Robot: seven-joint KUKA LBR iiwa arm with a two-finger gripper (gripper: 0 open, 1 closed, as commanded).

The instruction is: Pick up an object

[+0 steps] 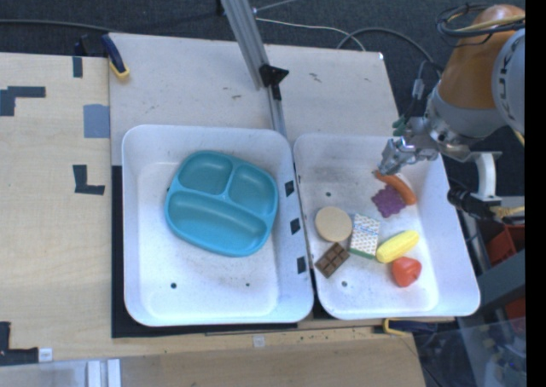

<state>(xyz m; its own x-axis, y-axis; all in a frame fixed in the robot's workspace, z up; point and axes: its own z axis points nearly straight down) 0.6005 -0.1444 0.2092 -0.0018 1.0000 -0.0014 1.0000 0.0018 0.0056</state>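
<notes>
Over on the right-hand bin [444, 232] the toy food sits in a loose cluster toward its near half. Closest to the arm is an orange carrot-like stick [397, 187], long and slim, lying at a slant near the bin's far right side, with a knobbly purple piece [388, 202] touching it on the near side. Below those comes a round tan biscuit [333, 224], a small white-and-green checked block [365, 233] just beside it, and a brown chocolate bar [332, 259] with scored squares lying just in front of the biscuit. A yellow corn-shaped piece [397, 245] lies tilted beside the checked block, and a red pepper-like piece [406, 271] sits just in front of it, nearest the bin's right corner.

The gripper [394, 160] hangs low over the far right part of that bin, just above the upper end of the orange stick. From this angle I cannot tell how it is set, and nothing visibly sits in it.

The left-hand bin [141, 232] carries one thing: a teal divided plate [223, 203] with three compartments, lying flat near the middle.
</notes>
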